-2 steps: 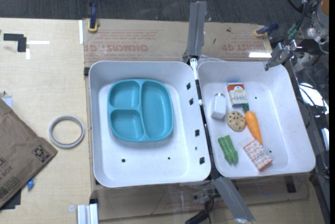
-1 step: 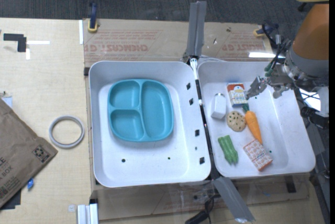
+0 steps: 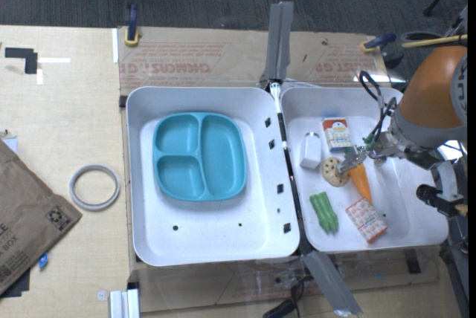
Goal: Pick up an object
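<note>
The right bin holds several small items: a chocolate-chip cookie, an orange carrot, a green pickle-like piece, a small red-and-white carton, a white block and a flat red-patterned box. My gripper reaches in from the right and hangs low over the middle of this bin. Its tip sits just above the gap between the cookie and the top of the carrot. The arm's orange band is behind it.
The left bin holds a teal divided plate. On the bench to the left lie a grey tape ring and a brown cardboard box. A grey divider bar stands between the bins at the back.
</note>
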`<state>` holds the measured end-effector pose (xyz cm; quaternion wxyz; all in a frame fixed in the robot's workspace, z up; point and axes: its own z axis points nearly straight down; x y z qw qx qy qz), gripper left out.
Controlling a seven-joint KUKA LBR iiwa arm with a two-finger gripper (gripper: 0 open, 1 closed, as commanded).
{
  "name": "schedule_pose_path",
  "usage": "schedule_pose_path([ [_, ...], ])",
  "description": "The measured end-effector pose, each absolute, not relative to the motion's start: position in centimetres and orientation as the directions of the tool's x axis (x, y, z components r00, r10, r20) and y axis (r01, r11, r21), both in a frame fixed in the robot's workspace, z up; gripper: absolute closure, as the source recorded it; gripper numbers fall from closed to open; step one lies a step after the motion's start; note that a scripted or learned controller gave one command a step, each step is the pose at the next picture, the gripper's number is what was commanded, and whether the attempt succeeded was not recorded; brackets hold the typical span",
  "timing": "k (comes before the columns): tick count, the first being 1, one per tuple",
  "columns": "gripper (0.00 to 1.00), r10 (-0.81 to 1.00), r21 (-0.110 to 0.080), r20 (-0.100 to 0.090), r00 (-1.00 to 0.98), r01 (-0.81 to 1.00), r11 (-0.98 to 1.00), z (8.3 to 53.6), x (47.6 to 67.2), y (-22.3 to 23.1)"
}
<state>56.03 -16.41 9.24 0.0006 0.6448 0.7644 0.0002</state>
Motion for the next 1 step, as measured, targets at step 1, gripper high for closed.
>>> schedule_pose_path([
  [1,1.0,0.986,0.003,0.0,-0.165,0.986,0.165,10.21,56.09,-16.45],
])
